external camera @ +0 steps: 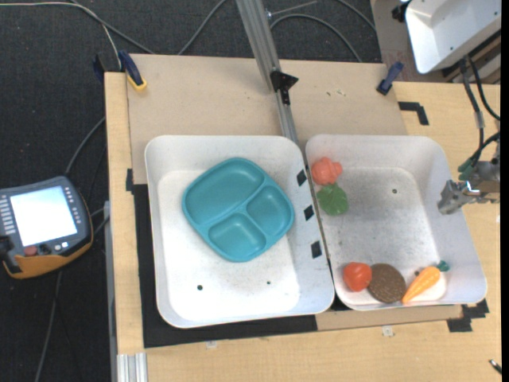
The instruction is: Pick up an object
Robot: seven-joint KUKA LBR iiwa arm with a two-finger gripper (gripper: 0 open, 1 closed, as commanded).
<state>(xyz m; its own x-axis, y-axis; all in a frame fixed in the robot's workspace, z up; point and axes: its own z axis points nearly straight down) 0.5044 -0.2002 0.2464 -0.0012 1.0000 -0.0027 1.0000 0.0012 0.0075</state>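
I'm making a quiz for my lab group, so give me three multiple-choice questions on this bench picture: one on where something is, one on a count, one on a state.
1. Where does the teal plate lie?
A. left bin
B. right bin
C. on the bench outside the bins

2. How many toy foods lie in the right bin?
A. three
B. five
C. seven

3. How does the plate lie?
A. upside down
B. open side up
C. on its edge

Answers:
1 A, it rests on the left bin floor.
2 B, two at the bin's left wall, three along the near edge.
3 B, its three compartments face up.
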